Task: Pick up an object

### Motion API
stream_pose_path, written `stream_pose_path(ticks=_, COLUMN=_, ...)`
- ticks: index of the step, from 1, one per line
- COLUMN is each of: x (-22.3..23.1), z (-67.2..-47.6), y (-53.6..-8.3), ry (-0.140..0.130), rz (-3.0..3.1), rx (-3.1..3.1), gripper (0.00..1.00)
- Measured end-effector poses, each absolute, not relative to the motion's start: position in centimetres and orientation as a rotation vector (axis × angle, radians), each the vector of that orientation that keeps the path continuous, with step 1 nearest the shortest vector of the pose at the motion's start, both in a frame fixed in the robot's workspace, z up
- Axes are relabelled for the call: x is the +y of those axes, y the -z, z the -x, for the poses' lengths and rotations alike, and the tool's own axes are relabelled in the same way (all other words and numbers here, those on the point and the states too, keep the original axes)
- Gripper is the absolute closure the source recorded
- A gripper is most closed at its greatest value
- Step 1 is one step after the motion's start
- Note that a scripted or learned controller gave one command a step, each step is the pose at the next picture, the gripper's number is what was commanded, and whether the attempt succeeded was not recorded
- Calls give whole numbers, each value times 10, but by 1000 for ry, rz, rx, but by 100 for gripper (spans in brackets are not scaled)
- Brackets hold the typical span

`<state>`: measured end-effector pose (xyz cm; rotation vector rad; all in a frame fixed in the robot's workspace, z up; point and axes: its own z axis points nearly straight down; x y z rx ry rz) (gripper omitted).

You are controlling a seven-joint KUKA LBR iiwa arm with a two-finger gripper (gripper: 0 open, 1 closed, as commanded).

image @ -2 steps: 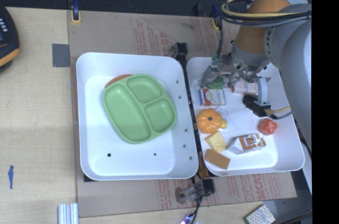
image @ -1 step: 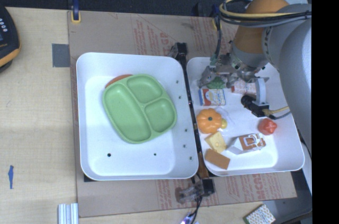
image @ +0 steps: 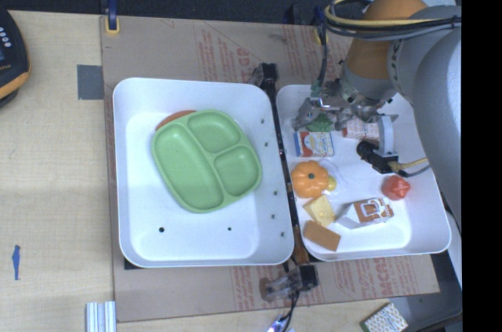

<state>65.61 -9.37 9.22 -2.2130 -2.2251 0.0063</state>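
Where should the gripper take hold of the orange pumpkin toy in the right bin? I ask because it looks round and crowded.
Probably straight from above, fingers closing across the pumpkin's widest middle. It is round, so lower sides would likely slip. The yellow wedge touches its near side and a carton lies beyond, so close left-to-right across the view.

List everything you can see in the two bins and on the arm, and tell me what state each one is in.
green divided plate: lying flat in the left bin, over something orange
gripper: low over the right bin, far end
small carton: lying flat by the gripper
orange pumpkin: upright
red tomato: loose, apart
yellow cheese wedge: touching the brown block
printed box: lying tilted
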Motion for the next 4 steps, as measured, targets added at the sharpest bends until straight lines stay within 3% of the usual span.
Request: stream_pose_path(ticks=4, x=-97, z=-656, y=-92, ry=-5, rz=2216, rx=-2223, gripper=0)
